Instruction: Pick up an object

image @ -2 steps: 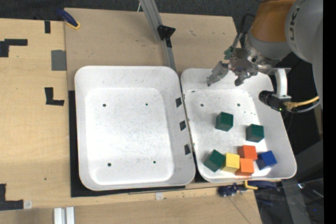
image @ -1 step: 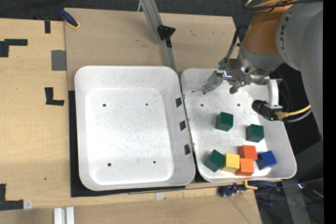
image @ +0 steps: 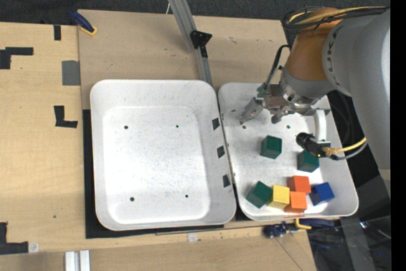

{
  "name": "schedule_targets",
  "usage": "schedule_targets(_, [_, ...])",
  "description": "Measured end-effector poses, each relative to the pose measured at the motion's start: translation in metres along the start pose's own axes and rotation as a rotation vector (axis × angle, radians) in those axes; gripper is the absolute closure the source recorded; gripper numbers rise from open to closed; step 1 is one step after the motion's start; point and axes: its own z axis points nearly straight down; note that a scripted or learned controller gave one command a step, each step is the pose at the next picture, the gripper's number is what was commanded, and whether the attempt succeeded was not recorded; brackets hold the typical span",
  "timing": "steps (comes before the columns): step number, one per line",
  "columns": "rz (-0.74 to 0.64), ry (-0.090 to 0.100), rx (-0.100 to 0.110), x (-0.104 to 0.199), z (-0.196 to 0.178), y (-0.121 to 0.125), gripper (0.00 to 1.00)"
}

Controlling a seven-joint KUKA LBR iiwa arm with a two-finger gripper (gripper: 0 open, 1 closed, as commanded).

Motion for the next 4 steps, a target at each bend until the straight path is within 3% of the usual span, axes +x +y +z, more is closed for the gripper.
schedule_targets(1, [-0.003, 0.001, -0.004, 0.001, -0.013, 0.001, 1.00])
schedule_targets(3, [-0.001, 0.001, -0.011, 0.007, -0.105, 0.016, 1.00])
schedule_targets(4, [0.000, 0.001, -0.008, 0.008, -0.134, 0.016, 1.00])
